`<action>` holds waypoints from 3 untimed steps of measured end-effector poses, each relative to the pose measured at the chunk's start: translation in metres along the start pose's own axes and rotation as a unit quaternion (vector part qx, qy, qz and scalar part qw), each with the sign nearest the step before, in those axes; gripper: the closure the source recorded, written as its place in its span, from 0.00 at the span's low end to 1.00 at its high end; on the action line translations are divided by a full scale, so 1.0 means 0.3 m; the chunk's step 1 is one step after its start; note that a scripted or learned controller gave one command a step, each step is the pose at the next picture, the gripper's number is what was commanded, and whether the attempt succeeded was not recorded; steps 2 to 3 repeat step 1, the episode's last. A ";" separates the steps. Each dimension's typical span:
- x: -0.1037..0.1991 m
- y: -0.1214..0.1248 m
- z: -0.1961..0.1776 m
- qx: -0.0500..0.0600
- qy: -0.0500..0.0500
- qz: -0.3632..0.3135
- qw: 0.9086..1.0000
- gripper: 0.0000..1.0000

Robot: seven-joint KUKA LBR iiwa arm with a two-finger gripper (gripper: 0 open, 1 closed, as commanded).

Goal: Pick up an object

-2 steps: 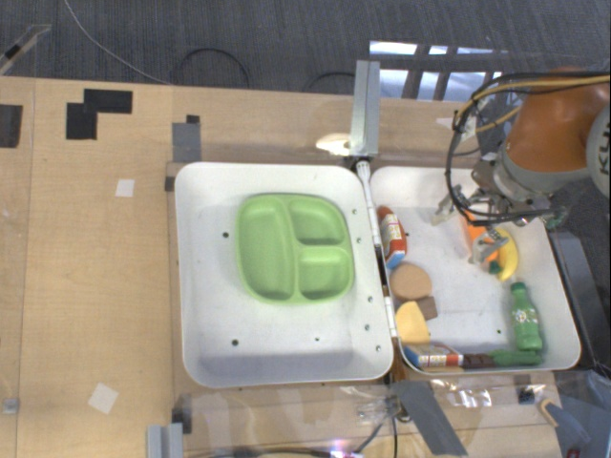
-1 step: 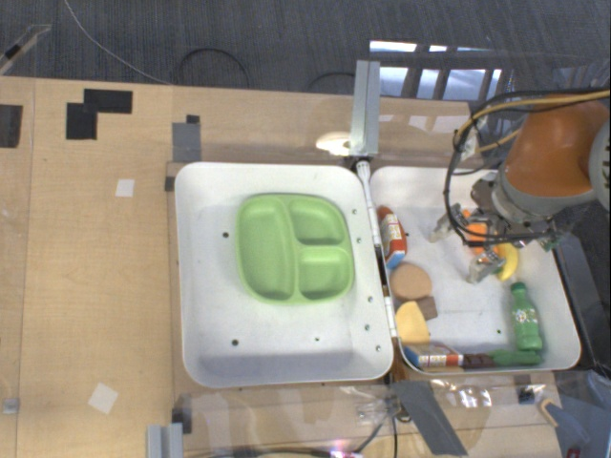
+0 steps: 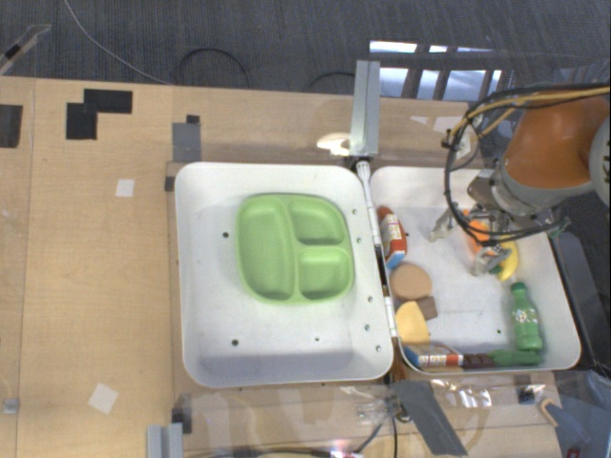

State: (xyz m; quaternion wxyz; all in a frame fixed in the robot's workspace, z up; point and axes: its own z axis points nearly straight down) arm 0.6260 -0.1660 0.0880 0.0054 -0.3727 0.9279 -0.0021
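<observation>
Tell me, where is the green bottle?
The green bottle lies in the right bin, near its right wall and front corner. A yellow thing sits just behind it, under the gripper.

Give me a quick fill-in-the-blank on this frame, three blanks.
1. The green divided tray sits in the ____ bin of the view.
2. The gripper hangs over the ____ bin of the view.
3. The bottle lying by the right bin's right wall is ____ in colour.

Missing words: left; right; green
</observation>
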 end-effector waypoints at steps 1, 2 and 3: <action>0.091 0.039 -0.003 0.001 -0.002 -0.024 1.000 0.00; 0.091 0.039 -0.003 0.001 -0.002 -0.024 1.000 0.00; 0.091 0.039 -0.003 0.001 -0.002 -0.024 1.000 0.00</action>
